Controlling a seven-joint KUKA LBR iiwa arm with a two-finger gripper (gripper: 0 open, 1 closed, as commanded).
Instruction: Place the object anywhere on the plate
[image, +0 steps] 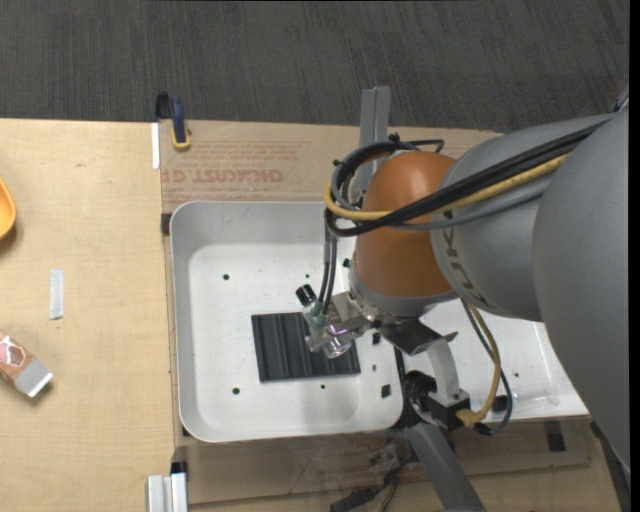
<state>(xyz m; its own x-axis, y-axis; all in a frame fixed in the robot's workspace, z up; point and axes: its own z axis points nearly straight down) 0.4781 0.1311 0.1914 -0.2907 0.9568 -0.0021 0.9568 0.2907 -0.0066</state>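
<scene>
Object: my best guess is the small pale-green piece (318, 320) at the tip of the end effector (330, 338). It's too small and too crowded by wrist hardware to be sure. It sits over the plate (290, 350), at about 1 o'clock from the plate's centre. I can't tell whether it touches the plate or hangs just above it.

End effector: open, closed or gripping, cannot tell. The orange band and cables block the view from above.

The plate is a dark, ribbed rectangle lying flat on the floor of the left bin (200, 300), toward 6 o'clock from the bin's centre and clear of the walls.

Why it's placed like this (judgement): the arm comes in from 3 o'clock and points down over the plate, so this reads as the drop-off spot. Any point on the plate counts, so being off-centre is fine. The flat plate in a walled bin should keep a dropped piece from rolling away.

Orientation: the plate's long axis runs roughly 9 to 3, tilted slightly. Its ribs run about 12 to 6. The pale-green piece's long axis and heading can't be read.

Release not yet confirmed. The risk is that the piece is not actually held.
</scene>
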